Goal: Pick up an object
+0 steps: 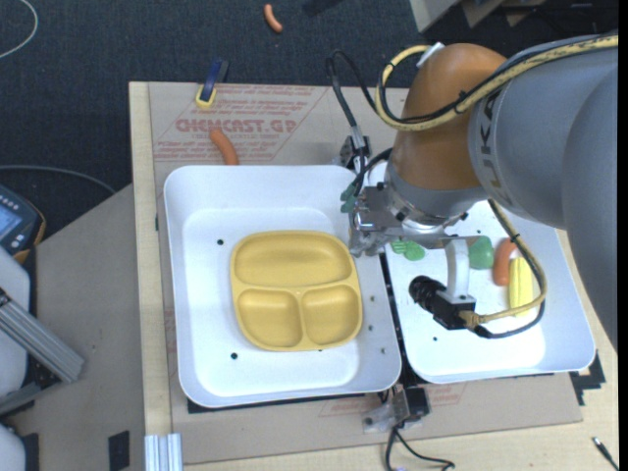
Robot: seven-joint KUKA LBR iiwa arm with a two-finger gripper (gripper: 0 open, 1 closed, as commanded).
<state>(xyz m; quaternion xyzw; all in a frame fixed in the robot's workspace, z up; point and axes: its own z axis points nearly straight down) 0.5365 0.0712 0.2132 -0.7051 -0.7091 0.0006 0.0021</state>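
The arm [549,116] covers much of the right bin [510,351], to the right of the yellow plate [294,287]. The plate lies flat in the left bin [196,194]. The gripper [371,226] hangs just beside the plate's upper right corner; whether it is open or closed cannot be told. Well right of the plate, close together, lie a yellow piece [520,281], an orange piece [503,261] and a green piece [481,253].

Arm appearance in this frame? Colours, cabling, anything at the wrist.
The arm is a thick grey link with a rounded, glossy orange band above the wrist. A yellow cable, paired with a black one, loops over the orange section. Below it sits a silver flange, then the small metallic gripper.
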